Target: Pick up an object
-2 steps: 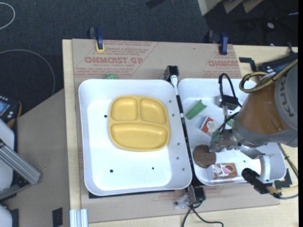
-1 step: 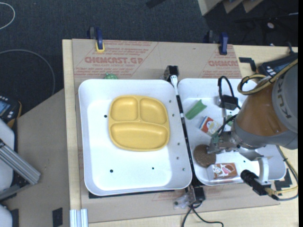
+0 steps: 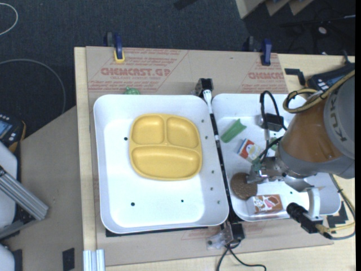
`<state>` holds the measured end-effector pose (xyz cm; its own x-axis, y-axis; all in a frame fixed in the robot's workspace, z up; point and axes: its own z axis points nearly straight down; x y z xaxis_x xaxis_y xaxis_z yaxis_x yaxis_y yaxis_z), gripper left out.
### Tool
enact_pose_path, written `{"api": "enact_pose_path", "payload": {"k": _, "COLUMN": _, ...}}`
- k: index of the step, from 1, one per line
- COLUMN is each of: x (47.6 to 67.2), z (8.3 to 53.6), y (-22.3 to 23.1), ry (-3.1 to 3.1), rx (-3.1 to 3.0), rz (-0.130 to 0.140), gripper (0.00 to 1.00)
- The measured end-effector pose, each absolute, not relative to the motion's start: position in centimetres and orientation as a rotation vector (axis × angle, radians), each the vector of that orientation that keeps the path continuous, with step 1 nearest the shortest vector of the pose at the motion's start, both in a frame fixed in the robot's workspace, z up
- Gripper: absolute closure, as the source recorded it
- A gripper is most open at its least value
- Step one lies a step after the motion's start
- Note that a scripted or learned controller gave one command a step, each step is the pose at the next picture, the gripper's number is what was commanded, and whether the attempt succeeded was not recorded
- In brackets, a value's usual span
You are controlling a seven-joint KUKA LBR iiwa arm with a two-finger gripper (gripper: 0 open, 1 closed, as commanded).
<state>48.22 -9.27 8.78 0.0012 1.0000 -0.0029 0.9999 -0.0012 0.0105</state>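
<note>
The right bin [image 3: 225,107] holds several small objects. A green block [image 3: 232,130] lies near its upper left, a small red and white packet [image 3: 247,148] sits below that, a brown round piece [image 3: 243,186] rests at the lower left, and a brown and white packet [image 3: 267,204] lies near the front wall. My gripper [image 3: 259,171] hangs low over the bin, just right of the brown round piece and below the red and white packet. The grey and orange arm [image 3: 316,134] covers the bin's right half.
The left bin [image 3: 113,168] carries a yellow divided plate [image 3: 166,146]. Black cables [image 3: 271,109] loop above the wrist. Clamps [image 3: 118,48] hold the cardboard backing at the bench's far edge. A small green thing [image 3: 131,91] lies outside the left bin's top corner.
</note>
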Motion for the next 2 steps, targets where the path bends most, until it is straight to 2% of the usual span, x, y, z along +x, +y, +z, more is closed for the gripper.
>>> {"api": "enact_pose_path", "payload": {"k": 1, "x": 49.7, "z": 10.7, "y": -10.0, "ry": 2.219, "rx": 2.218, "rz": 0.002, "gripper": 1.0}}
{"api": "enact_pose_path", "payload": {"k": 2, "x": 47.9, "z": 9.4, "y": -9.4, "ry": 2.222, "rx": 2.223, "rz": 0.0, "gripper": 1.0}}
